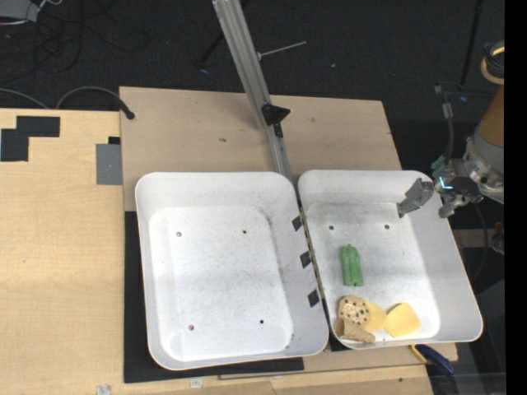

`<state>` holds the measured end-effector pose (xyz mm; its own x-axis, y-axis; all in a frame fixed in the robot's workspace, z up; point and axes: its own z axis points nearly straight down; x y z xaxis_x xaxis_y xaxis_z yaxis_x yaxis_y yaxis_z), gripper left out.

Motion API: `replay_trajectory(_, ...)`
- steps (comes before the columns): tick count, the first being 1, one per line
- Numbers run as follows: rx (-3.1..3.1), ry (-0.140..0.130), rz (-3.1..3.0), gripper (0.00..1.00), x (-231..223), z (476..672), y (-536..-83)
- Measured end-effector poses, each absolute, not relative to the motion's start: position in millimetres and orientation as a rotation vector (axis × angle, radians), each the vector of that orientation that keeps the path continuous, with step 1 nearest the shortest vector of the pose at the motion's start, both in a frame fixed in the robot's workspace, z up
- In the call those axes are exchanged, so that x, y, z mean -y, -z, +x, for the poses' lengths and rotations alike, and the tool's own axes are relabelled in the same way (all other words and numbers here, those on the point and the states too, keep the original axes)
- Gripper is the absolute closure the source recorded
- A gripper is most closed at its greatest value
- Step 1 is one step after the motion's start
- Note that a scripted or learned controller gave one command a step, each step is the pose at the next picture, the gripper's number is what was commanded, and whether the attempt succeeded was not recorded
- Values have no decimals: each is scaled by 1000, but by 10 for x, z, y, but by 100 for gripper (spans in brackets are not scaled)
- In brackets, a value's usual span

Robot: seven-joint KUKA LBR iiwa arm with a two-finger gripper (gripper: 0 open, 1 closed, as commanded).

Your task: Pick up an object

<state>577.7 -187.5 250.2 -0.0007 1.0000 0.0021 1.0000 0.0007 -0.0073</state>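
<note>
In the right bin (pixel 428 245) lie a green ridged object (pixel 352 265), a spotted tan cookie-like piece (pixel 355 313) and a yellow chunk (pixel 402 320) near the front edge. My gripper (pixel 431 197) hangs at the bin's far right rim, above and to the right of the green object, well apart from all three things. Its two grey fingers (pixel 414 196) stand spread apart with nothing between them, so it is open.
The left bin (pixel 218 266) sits beside the right one, joined by black clips along the shared edge. A slanted aluminium rail (pixel 247 64) rises behind the bins. Wooden bench surface (pixel 58 245) lies to the left.
</note>
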Motion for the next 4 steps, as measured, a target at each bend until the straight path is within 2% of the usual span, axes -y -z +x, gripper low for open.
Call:
replay_trajectory(1,2221,-2,-2218,0,1876,5786,-2529)
replay_trajectory(2,2217,-6,-2217,0,1899,5854,-2052)
replay_trajectory(4,2215,-6,-2219,0,2030,5829,-1114)
